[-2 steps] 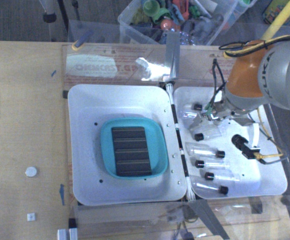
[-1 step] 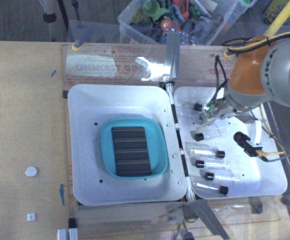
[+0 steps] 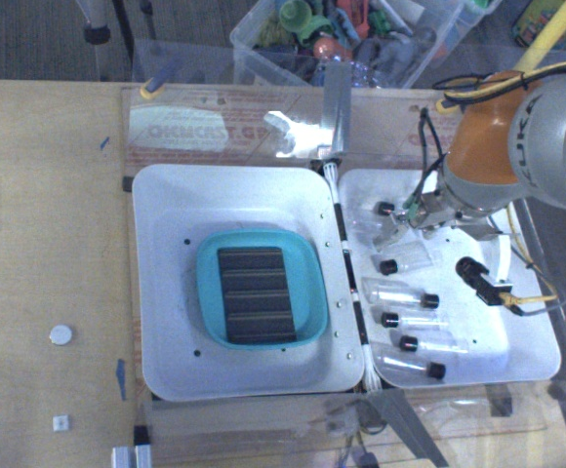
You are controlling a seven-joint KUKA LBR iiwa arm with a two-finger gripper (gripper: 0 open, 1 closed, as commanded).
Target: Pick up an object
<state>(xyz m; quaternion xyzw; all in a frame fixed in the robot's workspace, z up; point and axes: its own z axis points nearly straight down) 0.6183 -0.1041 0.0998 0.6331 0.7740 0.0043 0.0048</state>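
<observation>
The wooden bench point(image 3: 39, 213) lies closest to you, pale and mostly bare. A small white disc point(image 3: 60, 335) rests on it, well apart from the two shallow white bins that sit side by side.

In the right bin point(image 3: 522, 351), several small clear vials point(image 3: 390, 318) with black caps lie on their sides, scattered from the near corner toward the far wall. The nearest vial point(image 3: 435, 370) lies close to the front rim. Judge these as light, stiff and slick. They are round tubes that will likely roll away or squirt out of a loose pinch. Take one across the middle of its tube, square to its length, rather than by the cap. They are see-through against white, so their edges are hard to make out.

In the left bin point(image 3: 156, 213), a teal tray point(image 3: 210, 261) holds a dark ridged block point(image 3: 257, 295). It is flat and low, so it is probably harder to grasp from above.

Farther back, the gripper point(image 3: 412, 214) hangs over the far half of the right bin, just beside a vial. You cannot tell whether it is open or closed, and nothing is visibly held. The grey arm point(image 3: 551, 144), with its orange band, reaches in from the right.

Beyond the bins lies a strip of printed board point(image 3: 215, 130) under shiny film. Past that, a clear storage box point(image 3: 263, 42) of coloured toys stands on a grey floor.
</observation>
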